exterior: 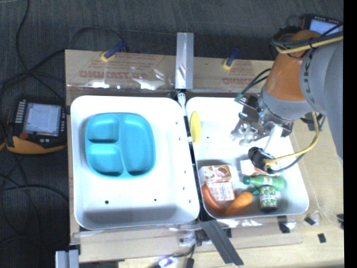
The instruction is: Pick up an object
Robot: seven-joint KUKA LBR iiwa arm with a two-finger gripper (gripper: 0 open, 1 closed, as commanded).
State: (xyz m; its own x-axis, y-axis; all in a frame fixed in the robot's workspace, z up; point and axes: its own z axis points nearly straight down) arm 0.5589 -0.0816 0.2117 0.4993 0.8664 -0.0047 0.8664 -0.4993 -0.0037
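Gripper point(246, 132) above right bin point(223, 106), carrot point(239, 203) near front

You look down from one fixed camera above the bench, tilted at a slant; both white bins, left bin point(134, 205) and right bin point(220, 108), sit mid-frame at middling range; the arm point(295, 77) enters from your right.

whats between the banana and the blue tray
Just the rims where the two bins meet. The banana lies against that edge; the blue tray sits in the left bin.
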